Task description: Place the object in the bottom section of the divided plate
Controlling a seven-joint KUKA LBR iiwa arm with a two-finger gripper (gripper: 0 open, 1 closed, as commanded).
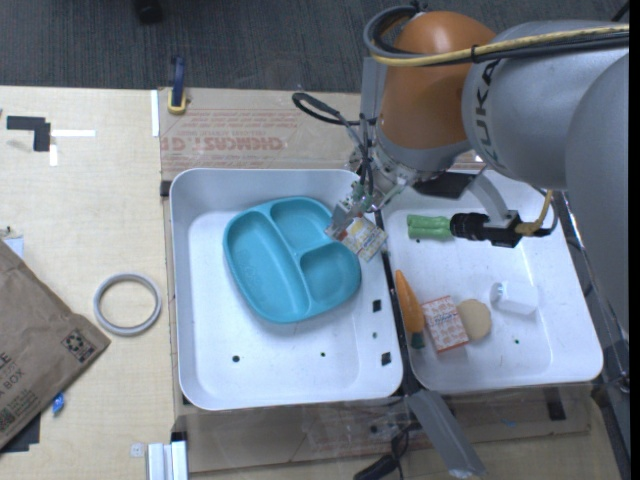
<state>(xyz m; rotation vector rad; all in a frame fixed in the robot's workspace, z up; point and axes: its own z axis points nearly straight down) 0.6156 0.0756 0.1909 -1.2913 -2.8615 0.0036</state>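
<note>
Two shallow white bins sit side by side on the bench. The left bin (pixel 200 368) contains a blue divided plate (pixel 290 260) with three sections, lying tilted in the upper half of the bin. The right bin (pixel 560 358) contains a green object (pixel 430 228), an orange carrot-shaped item (pixel 407 303) along its left wall, a small red-and-white packet (pixel 444 324), a round tan piece (pixel 474 318) and a small white piece (pixel 512 300).

The arm (pixel 450 78) reaches in from the right, its orange band above the wrist. The gripper (pixel 362 208) is at the plate's upper right rim, near the divider between the bins. A small crinkled packet (pixel 362 236), silver with orange print, hangs at the fingertips, over the plate's right edge; the claw appears closed on it, though the contact is small and partly hidden.

On the bench left of the bins lie a roll of tape (pixel 127 302) and a brown cardboard box (pixel 35 353).
</note>
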